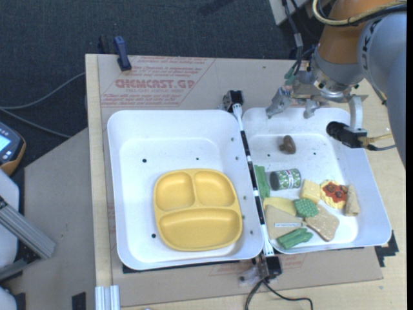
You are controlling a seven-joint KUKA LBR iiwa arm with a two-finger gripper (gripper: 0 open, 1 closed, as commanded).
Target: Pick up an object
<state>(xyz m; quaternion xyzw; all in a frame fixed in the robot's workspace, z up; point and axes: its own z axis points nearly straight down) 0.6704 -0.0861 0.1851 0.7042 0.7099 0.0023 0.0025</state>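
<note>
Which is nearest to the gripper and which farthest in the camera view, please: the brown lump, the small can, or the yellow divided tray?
Measured from the gripper:
1. Brown lump, just below it in the right bin.
2. Small can, mid right bin.
3. Yellow divided tray, in the left bin.

The arm (361,31) is cut off by the top and right edges, so just its orange band and a grey stretch are seen. Its wrist covers part of the right bin's (371,192) far rim and the worktop (168,82) behind it. The small brown object (287,144) in that bin is too small to identify (a rounded lump, nothing more). The printed label on the can (284,179) cannot be read. The flat food pieces (310,212) overlap, hiding one another's edges. At the left edge, a dark device (8,147) with an orange rim is cut off.
</note>
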